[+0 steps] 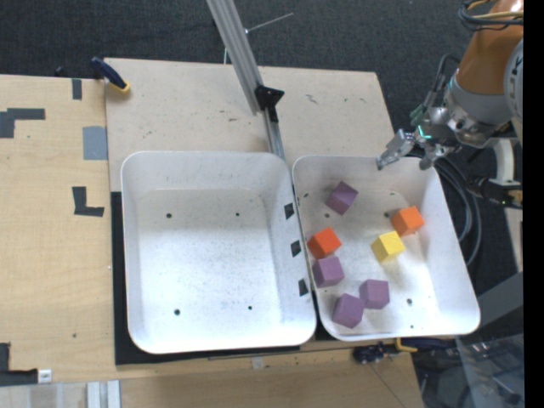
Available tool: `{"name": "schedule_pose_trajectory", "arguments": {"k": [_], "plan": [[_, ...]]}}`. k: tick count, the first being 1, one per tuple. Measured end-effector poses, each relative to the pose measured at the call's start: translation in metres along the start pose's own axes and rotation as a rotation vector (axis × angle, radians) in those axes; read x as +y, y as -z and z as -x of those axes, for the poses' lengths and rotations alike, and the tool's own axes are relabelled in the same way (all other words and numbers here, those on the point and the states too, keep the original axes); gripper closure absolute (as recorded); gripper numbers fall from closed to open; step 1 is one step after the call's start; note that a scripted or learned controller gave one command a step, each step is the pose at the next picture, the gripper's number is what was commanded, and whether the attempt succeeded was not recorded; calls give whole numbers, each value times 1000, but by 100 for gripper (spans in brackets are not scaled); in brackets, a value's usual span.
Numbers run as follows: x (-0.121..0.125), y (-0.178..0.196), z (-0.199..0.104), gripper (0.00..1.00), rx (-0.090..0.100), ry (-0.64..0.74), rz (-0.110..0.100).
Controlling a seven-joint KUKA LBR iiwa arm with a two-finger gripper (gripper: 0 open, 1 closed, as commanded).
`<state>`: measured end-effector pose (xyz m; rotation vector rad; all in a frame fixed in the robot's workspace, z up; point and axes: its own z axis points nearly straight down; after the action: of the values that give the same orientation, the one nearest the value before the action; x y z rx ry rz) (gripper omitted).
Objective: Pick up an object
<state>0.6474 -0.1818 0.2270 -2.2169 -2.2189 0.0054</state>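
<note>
The right bin (442, 228) holds several small blocks. A purple block (342, 197) lies near its back, an orange block (408, 220) at the right, and a yellow block (388, 246) just below it. Another orange block (324, 242) sits by the left wall with a purple block (328, 270) under it. Two more purple blocks (373, 293) (348, 309) lie near the front. My gripper (406, 154) hangs over the bin's back right rim, fingers spread, with nothing between them.
The left bin (204, 253) stands beside the right one. A slanted metal rail (242, 49) runs down to the gap between the bins. Cables (463, 202) hang along the right bin's outer side. A blue and yellow tool (110, 75) lies at the bench's back left.
</note>
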Motion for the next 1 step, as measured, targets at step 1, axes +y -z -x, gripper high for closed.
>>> {"name": "schedule_pose_trajectory", "arguments": {"k": [1], "plan": [[1,3,0,0,-3,1,4]]}}
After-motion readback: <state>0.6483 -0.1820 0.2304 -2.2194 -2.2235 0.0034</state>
